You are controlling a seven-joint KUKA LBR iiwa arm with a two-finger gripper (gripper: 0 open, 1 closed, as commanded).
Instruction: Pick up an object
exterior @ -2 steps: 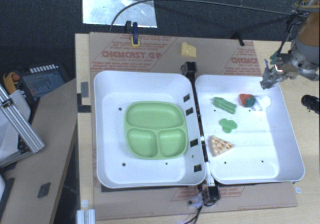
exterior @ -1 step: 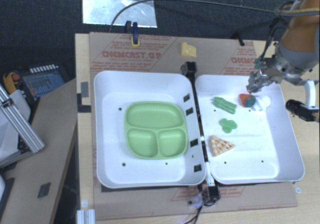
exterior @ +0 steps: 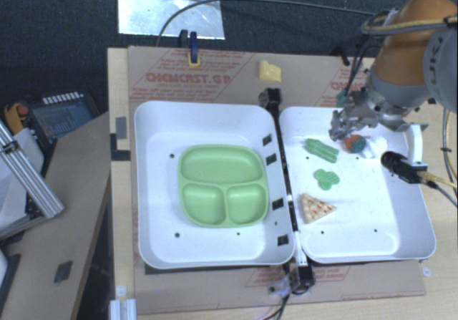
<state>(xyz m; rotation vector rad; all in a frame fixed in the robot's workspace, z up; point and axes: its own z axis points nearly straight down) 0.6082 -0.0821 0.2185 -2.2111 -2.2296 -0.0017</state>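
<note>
Camera view: gripper (exterior: 348, 127) over small orange-red toy piece (exterior: 354, 144), finger state unreadable; likely light, rigid, slippery plastic, so pinch across its middle.

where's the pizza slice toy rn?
The pizza slice lies in the right bin, near its left wall, just below the small green toy and apart from the gripper.

Table (exterior: 120, 168) with brown cardboard sheet (exterior: 215, 75) on top. Two white bins sit side by side on it: left bin (exterior: 154, 168), right bin (exterior: 408, 225). Yellow block (exterior: 270, 71) on cardboard behind them.
</note>
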